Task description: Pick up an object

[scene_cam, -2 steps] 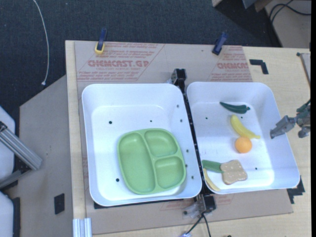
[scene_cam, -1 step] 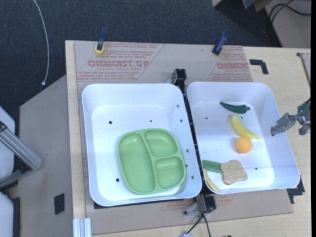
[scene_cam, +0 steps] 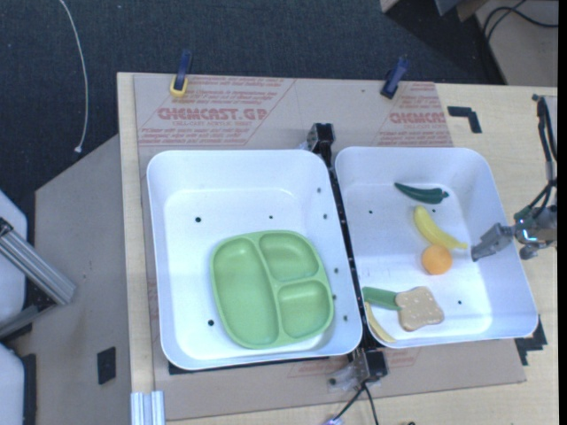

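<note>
Gripper [scene_cam: 496, 240] pokes in over the right bin's [scene_cam: 509, 304] right wall, and whether it's clenched or released, I cannot tell. Nothing visible in its grasp. Just beside its tip sits the orange [scene_cam: 436, 260], touching the banana [scene_cam: 434, 228]. Left bin [scene_cam: 177, 193] carries the green divided plate [scene_cam: 271, 287].

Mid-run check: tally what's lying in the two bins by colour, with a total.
Green: 3 (divided plate in the left bin; dark green pepper and green piece in the right bin)
Yellow: 2 (banana, pale yellow piece)
Orange: 1 (orange ball)
Tan: 1 (toast slice)
Total: 7
</note>
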Robot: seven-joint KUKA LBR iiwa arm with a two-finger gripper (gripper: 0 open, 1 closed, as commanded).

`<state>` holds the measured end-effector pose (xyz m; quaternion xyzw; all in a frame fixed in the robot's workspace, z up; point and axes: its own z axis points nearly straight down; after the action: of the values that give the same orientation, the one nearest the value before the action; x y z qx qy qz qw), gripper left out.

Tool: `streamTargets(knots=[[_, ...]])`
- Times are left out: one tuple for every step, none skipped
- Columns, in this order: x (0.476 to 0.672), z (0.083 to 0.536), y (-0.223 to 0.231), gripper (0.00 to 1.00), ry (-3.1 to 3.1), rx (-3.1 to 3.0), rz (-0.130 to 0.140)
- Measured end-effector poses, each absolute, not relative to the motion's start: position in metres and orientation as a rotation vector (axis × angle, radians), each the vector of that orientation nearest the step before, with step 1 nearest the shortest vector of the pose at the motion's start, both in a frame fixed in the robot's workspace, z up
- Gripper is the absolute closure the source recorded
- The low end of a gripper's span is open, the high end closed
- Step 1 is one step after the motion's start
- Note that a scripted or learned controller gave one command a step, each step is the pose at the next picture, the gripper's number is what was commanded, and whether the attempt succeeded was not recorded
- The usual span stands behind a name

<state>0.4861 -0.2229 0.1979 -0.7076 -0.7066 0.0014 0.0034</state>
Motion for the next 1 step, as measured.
streamTargets(knots=[[0.4864,0.1355,-0.2192,0.00,-2.217,-2.217,0.004]])
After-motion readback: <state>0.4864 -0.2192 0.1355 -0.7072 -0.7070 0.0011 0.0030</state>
